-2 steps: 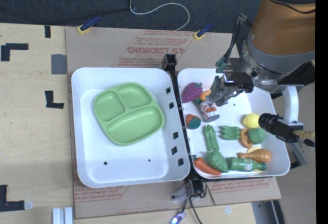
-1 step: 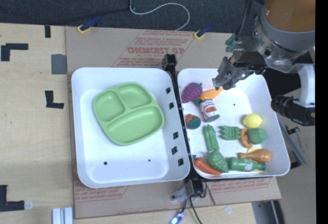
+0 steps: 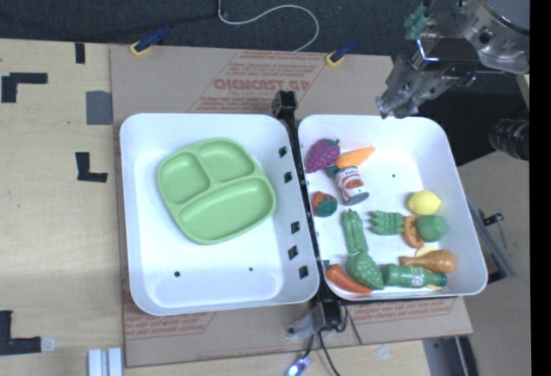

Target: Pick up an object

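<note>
Where right bin [image 3: 456, 194] sits nearest camera, green bottle [image 3: 413, 278] and carrot [image 3: 343, 280] lie along front wall, drumstick [image 3: 435, 261] just behind. Mid-bin: lemon [image 3: 424, 202], red-labelled can [image 3: 351, 185], purple grapes [image 3: 323, 154] toward divider. Left bin [image 3: 142, 219] bears green divided plate [image 3: 217, 190]. Farthest: gripper [image 3: 398, 104] above right bin's back rim, nothing between fingers; fingers apart or together, cannot tell.

Red printing runs across the cardboard sheet [image 3: 258, 77] above the bins at upper centre, too blurred to read. The small can [image 3: 351, 183] bears a red label, illegible.
</note>
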Robot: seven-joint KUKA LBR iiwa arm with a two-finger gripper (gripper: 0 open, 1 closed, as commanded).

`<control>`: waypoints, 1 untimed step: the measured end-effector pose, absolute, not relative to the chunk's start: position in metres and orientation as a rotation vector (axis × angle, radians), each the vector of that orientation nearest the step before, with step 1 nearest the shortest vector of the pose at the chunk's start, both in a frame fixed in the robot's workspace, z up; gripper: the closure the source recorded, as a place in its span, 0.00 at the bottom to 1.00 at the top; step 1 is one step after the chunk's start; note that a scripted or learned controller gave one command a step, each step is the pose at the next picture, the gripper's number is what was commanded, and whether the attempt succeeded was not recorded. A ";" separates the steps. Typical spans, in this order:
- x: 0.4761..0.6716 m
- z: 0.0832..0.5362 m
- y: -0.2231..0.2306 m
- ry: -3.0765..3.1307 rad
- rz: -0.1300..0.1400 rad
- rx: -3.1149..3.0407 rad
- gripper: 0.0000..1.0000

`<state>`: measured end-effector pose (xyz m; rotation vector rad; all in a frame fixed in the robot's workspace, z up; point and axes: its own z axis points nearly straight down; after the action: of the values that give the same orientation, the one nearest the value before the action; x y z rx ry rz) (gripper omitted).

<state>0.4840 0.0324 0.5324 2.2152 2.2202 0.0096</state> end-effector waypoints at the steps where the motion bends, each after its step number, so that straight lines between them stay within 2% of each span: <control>1: 0.493 0.434 -0.024 2.220 -0.014 2.232 1.00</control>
<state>0.4931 -0.0242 0.4338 2.2316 2.2205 -0.0139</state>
